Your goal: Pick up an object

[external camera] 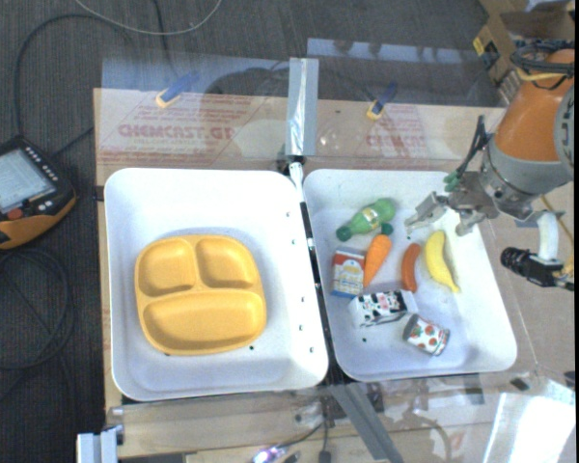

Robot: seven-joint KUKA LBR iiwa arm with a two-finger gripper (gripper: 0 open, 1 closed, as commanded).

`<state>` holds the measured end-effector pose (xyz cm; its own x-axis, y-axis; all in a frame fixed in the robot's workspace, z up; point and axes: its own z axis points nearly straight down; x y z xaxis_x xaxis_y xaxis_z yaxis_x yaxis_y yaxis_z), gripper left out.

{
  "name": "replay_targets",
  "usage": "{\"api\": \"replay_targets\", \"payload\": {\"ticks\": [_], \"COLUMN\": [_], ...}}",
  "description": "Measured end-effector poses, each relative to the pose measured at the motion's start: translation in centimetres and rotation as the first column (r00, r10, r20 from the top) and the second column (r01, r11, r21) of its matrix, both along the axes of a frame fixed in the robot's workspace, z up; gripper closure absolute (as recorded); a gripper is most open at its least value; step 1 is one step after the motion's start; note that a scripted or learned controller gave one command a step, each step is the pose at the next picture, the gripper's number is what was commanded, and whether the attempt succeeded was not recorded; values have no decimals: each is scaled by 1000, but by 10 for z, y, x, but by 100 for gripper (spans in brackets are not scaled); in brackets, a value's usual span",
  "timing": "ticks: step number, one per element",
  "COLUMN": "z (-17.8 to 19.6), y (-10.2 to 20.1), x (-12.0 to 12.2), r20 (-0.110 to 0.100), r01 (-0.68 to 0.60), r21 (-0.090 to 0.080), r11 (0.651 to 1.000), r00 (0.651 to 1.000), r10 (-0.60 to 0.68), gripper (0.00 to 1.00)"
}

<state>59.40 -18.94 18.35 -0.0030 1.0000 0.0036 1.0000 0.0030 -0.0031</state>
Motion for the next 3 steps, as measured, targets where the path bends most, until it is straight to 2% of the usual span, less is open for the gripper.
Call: {"api": "replay_targets", "payload": {"ticks": [1,2,3], "z": [-85,-78,37], "y": [-23,-23,12], "x": [3,3,-6], "r20": [8,7,2], "r01": [-9,-8,8], "r21": [1,3,-4], "r11": [1000,1000,1000], "r00": [1000,1000,1000], "r10": [9,8,-8], "gripper": [0,100,100]}}
